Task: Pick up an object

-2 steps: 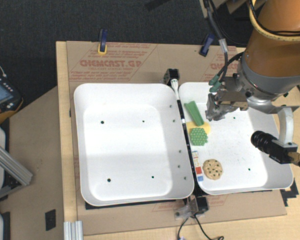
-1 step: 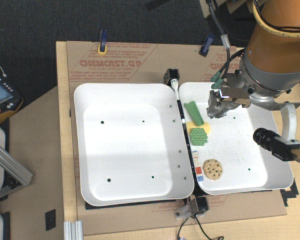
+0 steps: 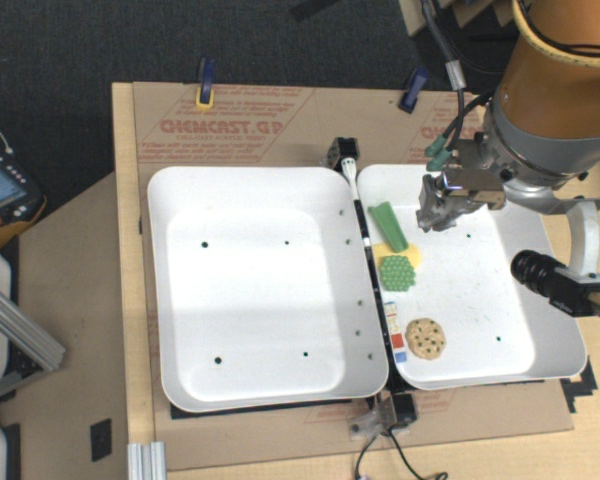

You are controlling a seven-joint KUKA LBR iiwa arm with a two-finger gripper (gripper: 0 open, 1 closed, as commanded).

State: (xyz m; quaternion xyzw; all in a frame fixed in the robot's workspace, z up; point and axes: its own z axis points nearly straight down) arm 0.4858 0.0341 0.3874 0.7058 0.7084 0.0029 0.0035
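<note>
Status: the pick has not been made. The hand (image 3: 439,211) hangs over the far half of the right bin (image 3: 510,358), near that bin's far-left corner, and no object is seen between its fingers. Whether the fingers stand apart or together cannot be told; from this angle they merge into one dark mass.

Candidate objects, all in the right bin, along its left wall:
- A green bar (image 3: 388,226), lying at a slant, just beside the hand on its left. It is the nearest object to the hand, apart from it as far as can be judged.
- A green dotted disc (image 3: 398,274), overlapping a yellow piece (image 3: 397,259) below the bar.
- A brown speckled cookie (image 3: 426,337), near the bin's near-left corner, well apart from the hand.
- A small flat card (image 3: 395,330) with red and blue marks, against the left wall beside the cookie.

The left bin (image 3: 180,208) holds no candidate objects.

Remaining steps, by judgement: align over one object, most likely the green bar, descend, close on it, and lift it off the bin floor.
</note>
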